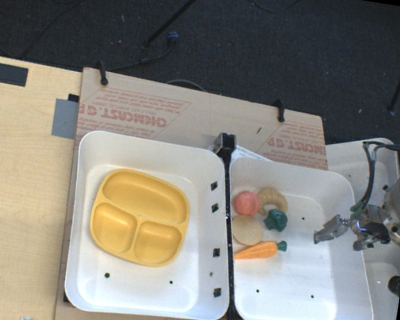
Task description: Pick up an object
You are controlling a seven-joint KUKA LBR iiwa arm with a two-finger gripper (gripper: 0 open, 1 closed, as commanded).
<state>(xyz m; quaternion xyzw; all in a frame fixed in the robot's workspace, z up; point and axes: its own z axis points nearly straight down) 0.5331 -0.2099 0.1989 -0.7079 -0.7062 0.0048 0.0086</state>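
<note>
We judge the toy carrot (256, 251), lying beside the divider (223, 231) in the right bin (313, 303), light, stiff and slippery; we would grasp across its thick middle. The gripper (336, 230) hovers apart; its closure we cannot tell.

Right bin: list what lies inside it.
In the right bin: a pink ball, a tan ring, a dark green piece, a pale disc and a carrot. The ball partly covers the disc.

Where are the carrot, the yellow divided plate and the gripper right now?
carrot (256, 251): camera view, middle of its orange body.
yellow divided plate (140, 215): camera view, central ridge between compartments.
gripper (328, 232): camera view, at its fingertips over the right bin.
</note>
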